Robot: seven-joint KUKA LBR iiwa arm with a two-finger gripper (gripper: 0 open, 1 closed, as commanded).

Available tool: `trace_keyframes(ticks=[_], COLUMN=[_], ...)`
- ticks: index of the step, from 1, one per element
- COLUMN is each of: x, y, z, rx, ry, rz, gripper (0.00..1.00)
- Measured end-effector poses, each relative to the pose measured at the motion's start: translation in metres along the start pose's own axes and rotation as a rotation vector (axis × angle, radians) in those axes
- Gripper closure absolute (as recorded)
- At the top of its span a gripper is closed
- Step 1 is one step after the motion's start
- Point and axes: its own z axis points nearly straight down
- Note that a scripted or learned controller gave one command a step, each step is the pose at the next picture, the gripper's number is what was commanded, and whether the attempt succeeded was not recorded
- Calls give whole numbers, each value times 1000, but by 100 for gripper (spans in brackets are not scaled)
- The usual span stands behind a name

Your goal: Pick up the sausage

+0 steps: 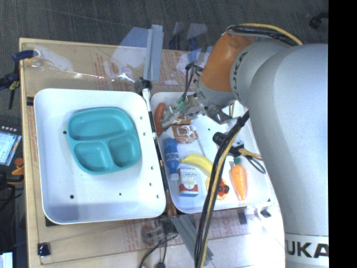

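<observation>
The gripper (179, 109) hangs just beside the sausage (159, 118), lined up for a grasp; I cannot tell how its jaws stand.

Both white bins (50, 166) look like smooth, slightly glossy plastic. The teal divided plate (103, 138), well left of the gripper (179, 109), is smooth matt plastic. The sausage (159, 116), just left of the gripper, has a glossy reddish-brown skin. The bench (83, 57) top looks like pale wood under creased clear film. The arm (290, 127) casing is smooth grey, faintly sheened.
</observation>
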Motion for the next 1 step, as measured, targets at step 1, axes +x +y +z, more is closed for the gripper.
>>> trace_keyframes(ticks=[1], x=[2], y=[-2], z=[0], rx=[0], ry=[-3], rz=[-10], gripper=[0])
